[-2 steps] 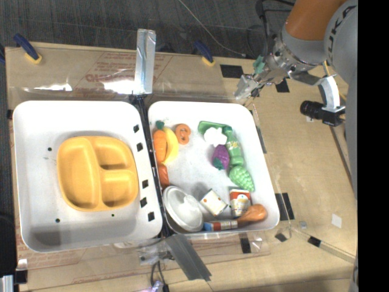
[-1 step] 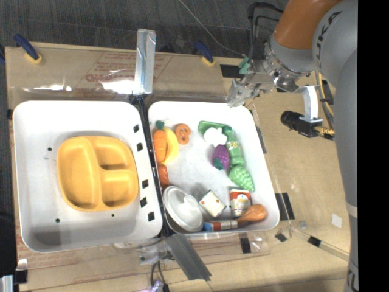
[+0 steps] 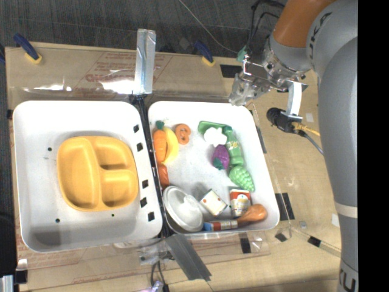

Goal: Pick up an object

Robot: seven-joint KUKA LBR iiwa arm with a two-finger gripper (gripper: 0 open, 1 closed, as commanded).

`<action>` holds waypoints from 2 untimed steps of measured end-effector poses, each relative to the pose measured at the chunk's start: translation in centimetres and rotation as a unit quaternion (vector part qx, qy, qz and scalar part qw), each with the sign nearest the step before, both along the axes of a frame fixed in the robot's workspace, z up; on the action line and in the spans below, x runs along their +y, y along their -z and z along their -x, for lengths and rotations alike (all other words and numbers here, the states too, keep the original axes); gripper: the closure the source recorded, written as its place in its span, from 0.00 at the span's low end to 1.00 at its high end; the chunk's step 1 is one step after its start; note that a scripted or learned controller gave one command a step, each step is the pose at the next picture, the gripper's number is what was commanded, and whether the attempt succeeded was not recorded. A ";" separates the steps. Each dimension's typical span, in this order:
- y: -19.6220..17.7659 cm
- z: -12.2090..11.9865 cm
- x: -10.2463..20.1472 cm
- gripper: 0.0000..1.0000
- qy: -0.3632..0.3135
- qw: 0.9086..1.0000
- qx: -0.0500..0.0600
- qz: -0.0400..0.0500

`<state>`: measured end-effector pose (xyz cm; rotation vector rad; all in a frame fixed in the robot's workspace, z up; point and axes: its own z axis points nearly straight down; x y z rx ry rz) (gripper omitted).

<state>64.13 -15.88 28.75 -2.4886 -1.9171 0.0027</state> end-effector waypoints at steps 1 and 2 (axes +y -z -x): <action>-0.7 2.9 -1.9 1.00 0.264 0.965 0.003 0.000; 8.5 5.4 3.3 1.00 0.221 0.975 0.004 0.000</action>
